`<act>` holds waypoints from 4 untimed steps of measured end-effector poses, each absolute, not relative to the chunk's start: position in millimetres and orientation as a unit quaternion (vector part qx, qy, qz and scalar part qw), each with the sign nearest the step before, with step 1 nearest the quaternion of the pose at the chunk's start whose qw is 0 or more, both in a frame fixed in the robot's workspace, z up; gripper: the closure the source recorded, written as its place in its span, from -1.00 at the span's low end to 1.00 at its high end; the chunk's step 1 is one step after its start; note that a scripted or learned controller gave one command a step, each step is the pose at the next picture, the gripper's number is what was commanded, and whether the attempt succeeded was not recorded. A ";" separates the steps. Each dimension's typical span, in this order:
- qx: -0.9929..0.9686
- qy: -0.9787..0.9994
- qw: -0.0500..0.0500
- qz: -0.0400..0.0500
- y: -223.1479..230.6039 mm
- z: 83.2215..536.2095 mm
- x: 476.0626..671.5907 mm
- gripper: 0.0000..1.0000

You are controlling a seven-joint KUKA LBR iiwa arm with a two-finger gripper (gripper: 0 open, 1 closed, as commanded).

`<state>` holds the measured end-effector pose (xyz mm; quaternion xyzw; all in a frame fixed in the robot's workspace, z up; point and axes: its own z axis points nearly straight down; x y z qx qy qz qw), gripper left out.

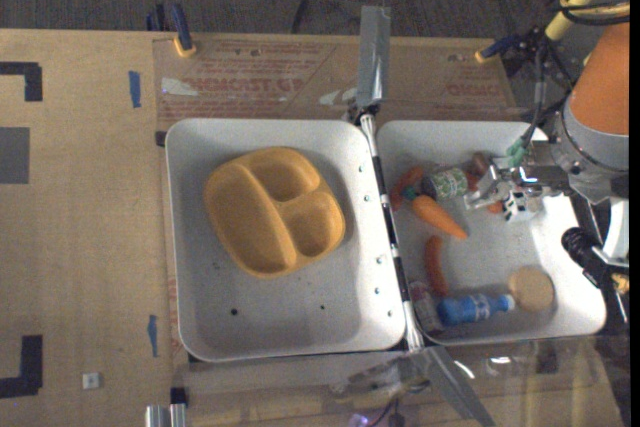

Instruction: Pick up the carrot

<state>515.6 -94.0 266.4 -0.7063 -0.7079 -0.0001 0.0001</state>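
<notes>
Camera view: carrot (440,216) lying loose in right bin (585,315), tool (492,196) just beside it.

Smooth, tapered, bright orange, with a blunt thick end toward the divider and a pointed tip aimed away from it; resting flat on glossy white plastic, not gripped. Immediately right of the carrot, metallic tool hanging low, fingers (480,199) parted and grasping nothing. Above the carrot, touching or nearly so, a small bottle with green label (449,183) and a curved orange-red piece (408,186). Below the carrot, a slim reddish sausage shape (433,262); further below, a blue bottle (472,307) on its side and a round tan disc (531,289). Well left of the carrot, in left bin (200,315), a matte yellow-orange divided plate (274,223) with rounded compartments. Underneath both, brown cardboard-covered worktop (80,215).
</notes>
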 end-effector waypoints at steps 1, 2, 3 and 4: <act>-0.720 -0.694 0.000 0.000 -49.6 200.7 553.8 -1.00; -0.728 -0.685 0.001 0.000 -33.9 184.3 546.2 -1.00; -0.685 -0.728 -0.003 -0.003 -100.7 88.3 570.3 -1.00; -0.687 -0.727 -0.004 -0.004 -101.8 98.4 570.8 1.00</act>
